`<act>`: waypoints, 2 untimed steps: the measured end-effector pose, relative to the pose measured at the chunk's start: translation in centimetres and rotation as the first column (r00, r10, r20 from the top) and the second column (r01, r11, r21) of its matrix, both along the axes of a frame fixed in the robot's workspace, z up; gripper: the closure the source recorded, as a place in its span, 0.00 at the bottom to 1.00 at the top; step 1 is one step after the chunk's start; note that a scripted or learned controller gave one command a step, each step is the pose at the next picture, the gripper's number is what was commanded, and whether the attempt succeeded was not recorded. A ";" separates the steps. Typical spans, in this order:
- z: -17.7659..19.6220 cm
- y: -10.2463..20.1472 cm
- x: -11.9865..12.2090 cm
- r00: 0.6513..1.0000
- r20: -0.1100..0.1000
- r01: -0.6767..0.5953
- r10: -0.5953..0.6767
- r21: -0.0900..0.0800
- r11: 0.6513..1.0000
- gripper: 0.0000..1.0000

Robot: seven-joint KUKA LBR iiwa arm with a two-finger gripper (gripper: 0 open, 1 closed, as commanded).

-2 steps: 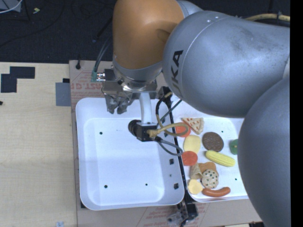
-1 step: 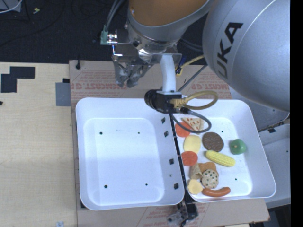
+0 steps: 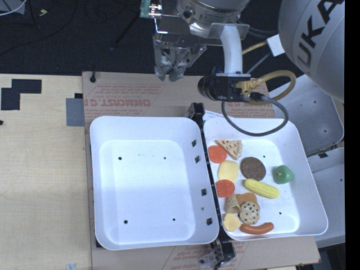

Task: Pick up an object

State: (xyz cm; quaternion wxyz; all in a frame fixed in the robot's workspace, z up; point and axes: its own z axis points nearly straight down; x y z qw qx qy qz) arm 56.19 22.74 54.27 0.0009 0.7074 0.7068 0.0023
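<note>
The gripper [image 3: 171, 72] hung at twelve o'clock, grasping nothing I could see, because the toy food [image 3: 243, 188] lay untouched in the right bin [image 3: 304, 156].

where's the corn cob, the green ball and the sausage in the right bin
corn cob [image 3: 261, 188], camera view, middle of its yellow length
green ball [image 3: 283, 174], camera view, centre of its rounded top
sausage [image 3: 257, 228], camera view, midway along its orange-red body

A light wood bench [image 3: 39, 167] carries what looks like cardboard sheet [image 3: 140, 94] under two white bins [image 3: 146, 131].
</note>
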 end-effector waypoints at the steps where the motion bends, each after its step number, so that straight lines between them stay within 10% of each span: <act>1: -19.0 1.6 -3.9 1.000 -0.024 -0.002 0.002 -0.010 1.000 1.00; 2: -7.9 1.6 -2.6 1.000 0.004 -0.002 0.002 0.002 1.000 1.00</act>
